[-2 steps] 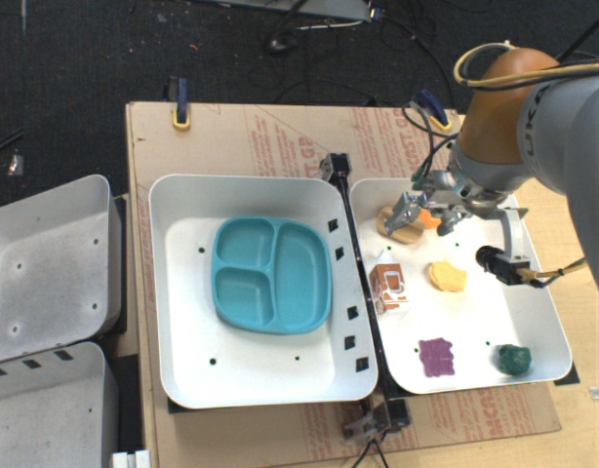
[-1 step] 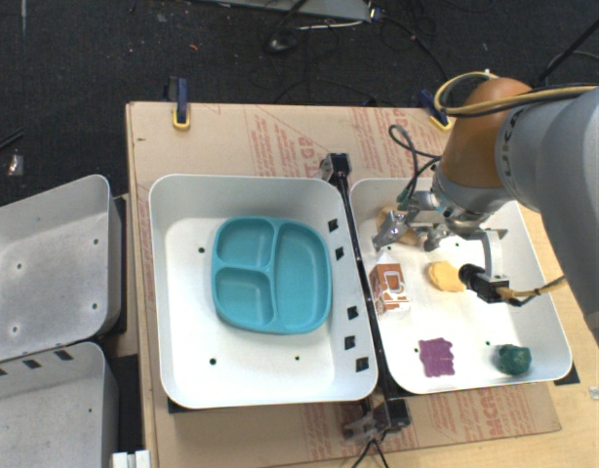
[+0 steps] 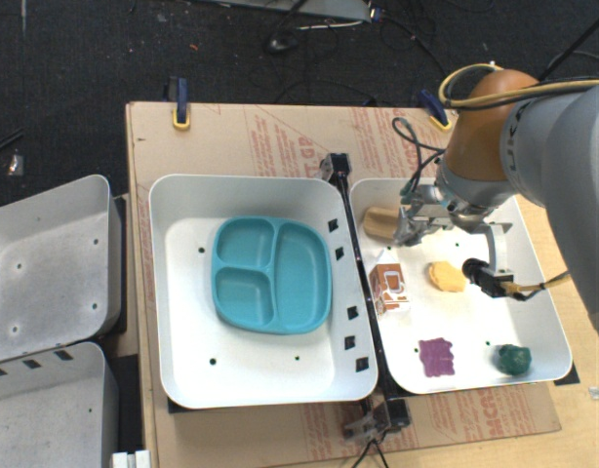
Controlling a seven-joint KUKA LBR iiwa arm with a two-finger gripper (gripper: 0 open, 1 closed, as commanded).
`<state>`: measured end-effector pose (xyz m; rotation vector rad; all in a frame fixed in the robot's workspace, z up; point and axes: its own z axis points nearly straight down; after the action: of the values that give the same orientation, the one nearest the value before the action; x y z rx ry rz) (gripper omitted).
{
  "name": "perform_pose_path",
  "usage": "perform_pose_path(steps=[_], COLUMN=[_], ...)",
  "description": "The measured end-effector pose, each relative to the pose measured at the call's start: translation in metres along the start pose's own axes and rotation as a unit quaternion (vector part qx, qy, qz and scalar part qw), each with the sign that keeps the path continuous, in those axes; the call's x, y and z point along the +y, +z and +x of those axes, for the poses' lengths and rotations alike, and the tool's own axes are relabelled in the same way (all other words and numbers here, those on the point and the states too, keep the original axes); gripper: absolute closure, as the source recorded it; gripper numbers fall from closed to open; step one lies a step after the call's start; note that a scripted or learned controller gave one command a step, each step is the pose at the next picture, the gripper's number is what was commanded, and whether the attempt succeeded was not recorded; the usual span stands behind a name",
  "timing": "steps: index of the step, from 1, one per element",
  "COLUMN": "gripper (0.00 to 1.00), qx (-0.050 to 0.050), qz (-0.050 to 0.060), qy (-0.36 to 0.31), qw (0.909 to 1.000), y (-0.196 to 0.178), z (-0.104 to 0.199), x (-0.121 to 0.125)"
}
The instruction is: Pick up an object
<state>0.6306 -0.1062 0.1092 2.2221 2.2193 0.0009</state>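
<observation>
Tan and stubby, the block (image 3: 381,223) lay at the right bin's (image 3: 558,344) near-left corner, long axis running left-right, just left of the claw (image 3: 414,224); whether the claw gripped anything I cannot tell.

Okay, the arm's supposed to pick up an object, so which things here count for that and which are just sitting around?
Part of the job:
- gripper, low in the right white bin
- tan rounded block
- yellow rounded lump
- brown-and-white printed box
- purple flat square
- dark green ball

Just lying about:
- teal divided plastic tray in the left white bin
- blue-and-yellow clamps
- cardboard sheet
</observation>
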Motion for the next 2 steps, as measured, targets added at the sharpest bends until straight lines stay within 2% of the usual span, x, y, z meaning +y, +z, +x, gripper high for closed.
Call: perform_pose_path(steps=[1, 2], gripper=[1.00, 1.00], qx=[0.000, 0.000], qz=[-0.003, -0.003], qy=[-0.001, -0.002], qw=[1.0000, 1.0000], y=[-0.059, -0.119], z=[0.003, 0.008], x=[-0.006, 0.003])
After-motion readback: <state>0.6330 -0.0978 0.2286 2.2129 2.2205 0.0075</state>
